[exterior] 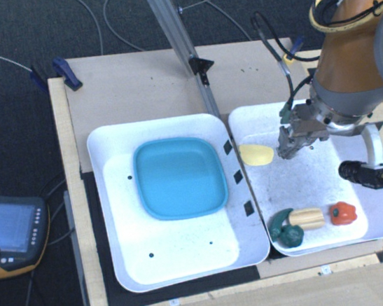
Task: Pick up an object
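Observation:
In the right bin (pixel 310 189) a pale yellow lemon-like object (pixel 256 154) lies near the left wall. Along the bin's front edge sit a dark green vegetable (pixel 286 229), a tan cylinder (pixel 307 219) and a red pepper-like object (pixel 342 213). My gripper (pixel 289 148) hangs just right of the yellow object, close to it, with its tips near the bin floor. Nothing shows between the tips.
The left bin (pixel 115 216) holds a blue square plate (pixel 181 177). A metal pole (pixel 182 37) slants down to the divide between the bins. A black camera module (pixel 361 173) juts from the arm over the right bin. Cables cross the floor behind the bench.

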Robot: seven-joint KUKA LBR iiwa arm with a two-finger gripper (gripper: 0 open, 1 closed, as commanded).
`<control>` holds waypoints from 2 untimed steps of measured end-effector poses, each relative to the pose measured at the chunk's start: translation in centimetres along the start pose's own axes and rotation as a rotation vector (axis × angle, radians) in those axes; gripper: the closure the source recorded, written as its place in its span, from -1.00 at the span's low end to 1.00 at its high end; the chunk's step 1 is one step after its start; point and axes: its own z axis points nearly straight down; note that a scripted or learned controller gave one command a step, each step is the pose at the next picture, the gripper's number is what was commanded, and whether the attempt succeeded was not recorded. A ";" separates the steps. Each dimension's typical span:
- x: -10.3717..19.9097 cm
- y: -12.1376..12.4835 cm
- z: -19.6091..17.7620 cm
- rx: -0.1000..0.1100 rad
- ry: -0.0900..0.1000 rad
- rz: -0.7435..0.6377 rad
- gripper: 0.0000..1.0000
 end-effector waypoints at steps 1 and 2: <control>5.9 0.2 1.0 0.002 0.000 0.000 1.00; 11.6 -0.7 0.4 0.001 0.000 0.000 1.00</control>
